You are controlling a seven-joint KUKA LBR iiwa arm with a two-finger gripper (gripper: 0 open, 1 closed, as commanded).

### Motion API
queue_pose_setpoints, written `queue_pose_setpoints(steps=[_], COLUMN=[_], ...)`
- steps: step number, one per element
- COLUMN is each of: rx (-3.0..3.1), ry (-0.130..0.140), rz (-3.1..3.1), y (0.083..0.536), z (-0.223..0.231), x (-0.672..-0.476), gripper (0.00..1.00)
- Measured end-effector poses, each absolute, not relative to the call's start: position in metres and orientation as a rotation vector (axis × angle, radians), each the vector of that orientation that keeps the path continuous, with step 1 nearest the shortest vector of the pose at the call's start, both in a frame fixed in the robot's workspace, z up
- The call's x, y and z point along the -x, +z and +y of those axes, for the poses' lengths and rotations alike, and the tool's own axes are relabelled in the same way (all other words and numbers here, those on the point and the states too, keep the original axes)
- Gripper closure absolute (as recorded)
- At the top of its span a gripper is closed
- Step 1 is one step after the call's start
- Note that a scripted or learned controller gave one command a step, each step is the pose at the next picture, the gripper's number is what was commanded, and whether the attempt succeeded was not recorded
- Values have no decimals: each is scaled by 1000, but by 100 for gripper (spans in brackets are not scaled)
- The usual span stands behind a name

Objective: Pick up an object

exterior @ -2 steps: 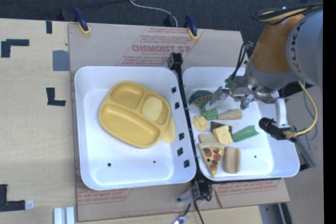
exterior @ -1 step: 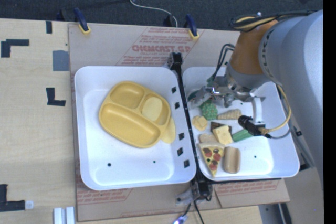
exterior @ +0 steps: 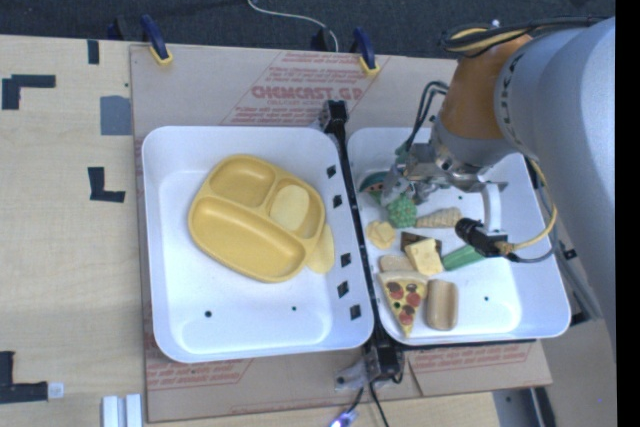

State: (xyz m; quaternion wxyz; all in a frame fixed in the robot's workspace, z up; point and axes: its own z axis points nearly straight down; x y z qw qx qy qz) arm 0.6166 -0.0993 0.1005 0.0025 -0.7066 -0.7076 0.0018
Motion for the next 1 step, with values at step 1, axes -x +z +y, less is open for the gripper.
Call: queue_pose_setpoints(steps=[1], rx=[2218], ry=[-10], rz=[-2232], y=[200], z=[-56], x=[-634], gripper=[100])
